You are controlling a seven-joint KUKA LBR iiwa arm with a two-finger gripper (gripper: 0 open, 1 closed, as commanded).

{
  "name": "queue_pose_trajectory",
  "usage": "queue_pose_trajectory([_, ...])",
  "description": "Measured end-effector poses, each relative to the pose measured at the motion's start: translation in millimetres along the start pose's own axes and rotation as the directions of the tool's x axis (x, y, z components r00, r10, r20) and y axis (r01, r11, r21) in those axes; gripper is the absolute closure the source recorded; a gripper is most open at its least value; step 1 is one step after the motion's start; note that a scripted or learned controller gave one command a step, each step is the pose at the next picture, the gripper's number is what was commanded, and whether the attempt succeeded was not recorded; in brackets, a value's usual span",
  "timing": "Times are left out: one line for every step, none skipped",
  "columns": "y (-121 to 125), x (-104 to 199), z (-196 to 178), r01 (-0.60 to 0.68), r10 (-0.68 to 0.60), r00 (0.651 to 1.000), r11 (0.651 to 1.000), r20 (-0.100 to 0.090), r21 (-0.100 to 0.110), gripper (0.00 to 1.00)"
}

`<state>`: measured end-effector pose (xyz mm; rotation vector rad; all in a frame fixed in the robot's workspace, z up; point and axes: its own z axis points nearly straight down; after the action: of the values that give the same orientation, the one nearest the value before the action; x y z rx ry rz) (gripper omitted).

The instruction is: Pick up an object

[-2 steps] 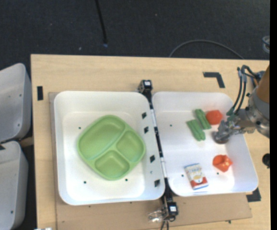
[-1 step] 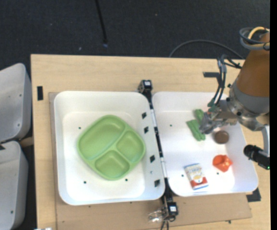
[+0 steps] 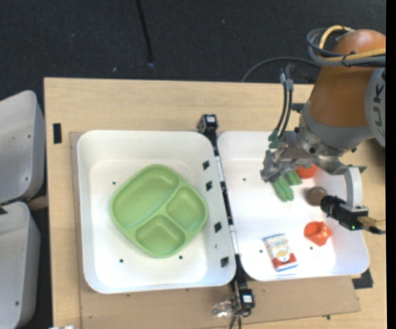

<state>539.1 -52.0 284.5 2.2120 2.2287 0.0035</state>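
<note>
Gripper (image 3: 277, 173) of mine sits over the right bin (image 3: 253, 252), fingers' state I cannot tell, touching a green object (image 3: 285, 188) at its five o'clock. Probably light, stiff, slick; I'd pinch across its narrow middle.

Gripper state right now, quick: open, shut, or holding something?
Gripper: low in the right bin, right at the green object; whether it is open, shut or gripping cannot be told.

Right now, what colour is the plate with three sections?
Light green plate, seen in the camera view.
</note>
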Motion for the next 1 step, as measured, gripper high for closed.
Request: queue_pose_trajectory([13.0,42.6,2.0,-0.001,0.001,1.000,1.000,0.000,0.001,1.00])
